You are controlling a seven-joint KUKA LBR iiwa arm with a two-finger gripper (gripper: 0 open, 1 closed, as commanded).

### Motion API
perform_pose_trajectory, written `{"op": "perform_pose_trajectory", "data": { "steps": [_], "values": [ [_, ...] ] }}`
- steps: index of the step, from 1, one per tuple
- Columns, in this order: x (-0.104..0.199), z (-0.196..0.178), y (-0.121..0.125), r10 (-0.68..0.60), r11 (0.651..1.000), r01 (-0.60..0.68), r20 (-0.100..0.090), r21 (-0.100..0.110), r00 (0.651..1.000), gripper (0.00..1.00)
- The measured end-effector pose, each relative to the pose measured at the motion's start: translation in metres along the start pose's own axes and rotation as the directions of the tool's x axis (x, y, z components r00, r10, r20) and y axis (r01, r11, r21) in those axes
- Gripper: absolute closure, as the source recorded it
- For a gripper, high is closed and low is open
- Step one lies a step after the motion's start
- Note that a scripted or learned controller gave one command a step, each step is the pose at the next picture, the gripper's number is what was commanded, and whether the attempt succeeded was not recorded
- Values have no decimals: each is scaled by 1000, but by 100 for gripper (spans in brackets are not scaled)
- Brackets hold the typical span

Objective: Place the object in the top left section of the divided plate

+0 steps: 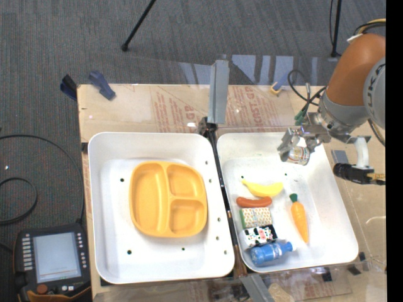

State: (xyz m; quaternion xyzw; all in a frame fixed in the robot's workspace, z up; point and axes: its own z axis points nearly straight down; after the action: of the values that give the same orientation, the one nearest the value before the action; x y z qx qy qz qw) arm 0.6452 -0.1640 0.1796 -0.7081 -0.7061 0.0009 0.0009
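The grey arm with the orange band is cut off by the right edge. The two-finger gripper is too blurred to tell its finger spacing. The grey handheld pendant runs off the near edge.

Your jaws hang over far part of right bin. Banana lies in that bin, below-left of jaws; sausage just in front of banana. Carrot sits straight below jaws, right of sausage. Patterned block, small carton and bottle run in line nearer you, left of carrot. Divided plate rests in left bin, well left of jaws. Both bins sit side by side on tabletop.
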Motion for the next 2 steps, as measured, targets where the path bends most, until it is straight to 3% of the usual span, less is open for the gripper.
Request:
{"op": "perform_pose_trajectory", "data": {
  "steps": [1, 2],
  "values": [
    [84, 10, -1, -62, 998, 62, -1, 0, 998, 100],
    [159, -7, -18, -544, 839, 544, 0, -1, 839, 100]
  ]
}}
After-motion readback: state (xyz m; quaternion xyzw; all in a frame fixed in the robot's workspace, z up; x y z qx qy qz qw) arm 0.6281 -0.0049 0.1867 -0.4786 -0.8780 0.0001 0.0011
